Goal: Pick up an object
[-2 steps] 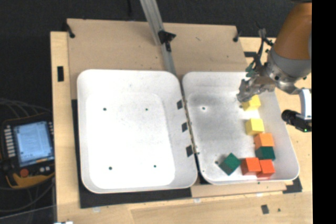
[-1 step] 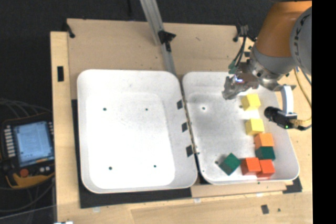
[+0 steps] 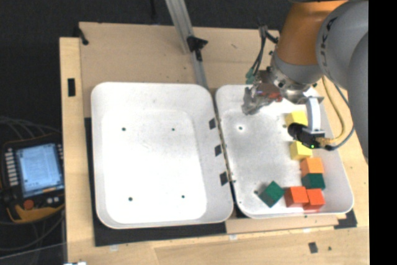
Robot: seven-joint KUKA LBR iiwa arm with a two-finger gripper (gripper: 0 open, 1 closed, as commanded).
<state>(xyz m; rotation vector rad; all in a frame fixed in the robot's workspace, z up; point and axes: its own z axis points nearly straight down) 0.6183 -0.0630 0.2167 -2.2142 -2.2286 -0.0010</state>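
**Ana:** Wooden surface (image 3: 186, 245) nearest the camera, pale plywood, with two shallow white bins on it side by side. What sits closest in the right bin (image 3: 248, 152)?

**Ben:** A cluster toward its 5 o'clock corner. A dark green block (image 3: 270, 193) lies tilted, and just beside it at 3 o'clock is an orange-red block (image 3: 296, 195), touching another orange-red block (image 3: 315, 198). A small dark green block (image 3: 314, 181) sits right above those two, with an orange block (image 3: 312, 166) touching it on the far side.

**Ana:** And farther up that edge?

**Ben:** A yellow block (image 3: 300, 149) at about 3 o'clock in the bin, then a second yellow block (image 3: 296, 118) beyond it. Between them something black reaches in from the arm's side, next to a white piece; I cannot tell what it is.

**Ana:** The left bin (image 3: 155, 152)?

**Ben:** White floor with a few dark dots. Left of the surface, at 9 o'clock in the view, a handheld pendant with a lit screen (image 3: 34, 170) rests off the edge.

**Ana:** Where are the fingers?

**Ben:** The gripper (image 3: 255, 102) hangs over the right bin's far part, near 11 o'clock, well apart from every block. It looks like nothing is in it, but the fingers are too blurred to say how wide they stand. Behind it rises the orange band (image 3: 307, 22) and the grey arm (image 3: 347, 40). A slanted metal pole (image 3: 177, 9) crosses the far side of the surface toward 12 o'clock.
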